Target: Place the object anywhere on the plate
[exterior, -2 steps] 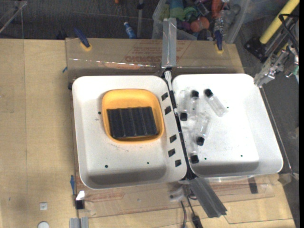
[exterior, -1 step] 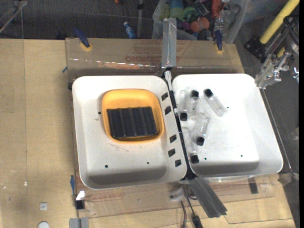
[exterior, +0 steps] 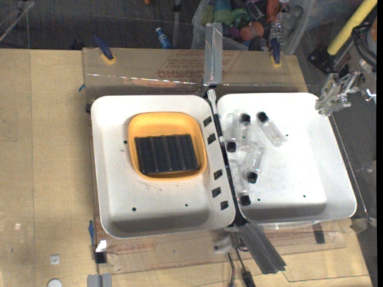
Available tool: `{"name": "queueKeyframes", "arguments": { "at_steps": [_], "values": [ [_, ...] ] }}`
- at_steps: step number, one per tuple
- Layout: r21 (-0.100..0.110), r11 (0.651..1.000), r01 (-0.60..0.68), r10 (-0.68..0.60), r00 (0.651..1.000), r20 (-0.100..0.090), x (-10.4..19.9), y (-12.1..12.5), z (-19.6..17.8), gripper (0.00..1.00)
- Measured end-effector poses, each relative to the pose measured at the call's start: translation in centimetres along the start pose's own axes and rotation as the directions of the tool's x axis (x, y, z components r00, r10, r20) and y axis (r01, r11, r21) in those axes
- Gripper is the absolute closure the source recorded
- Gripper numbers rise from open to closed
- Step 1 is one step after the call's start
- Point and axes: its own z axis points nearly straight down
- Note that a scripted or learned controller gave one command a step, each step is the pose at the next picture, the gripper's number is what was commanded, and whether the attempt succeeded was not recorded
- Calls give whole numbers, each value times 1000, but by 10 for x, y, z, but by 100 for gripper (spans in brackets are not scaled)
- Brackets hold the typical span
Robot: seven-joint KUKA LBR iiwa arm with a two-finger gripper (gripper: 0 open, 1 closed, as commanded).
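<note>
Right now jaws (exterior: 333,98) at right bin (exterior: 311,160) edge, state unclear; vials (exterior: 254,142) inside; plate (exterior: 166,143) left.

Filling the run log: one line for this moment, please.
gripper: above right bin's far right corner, holding nothing | clear vials: in right bin | orange plate: left bin, carries dark ridged tray

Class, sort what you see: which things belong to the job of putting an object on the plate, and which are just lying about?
Job:
orange plate
clear vials with black caps
gripper

Lying about:
tub of coloured toys
blue clamps
</note>
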Motion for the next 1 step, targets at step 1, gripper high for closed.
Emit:
{"name": "queueKeyframes", "arguments": {
  "at_steps": [1],
  "values": [
    [4,961,277,-277,961,7,-4,-1,-55,100]
  ]
}}
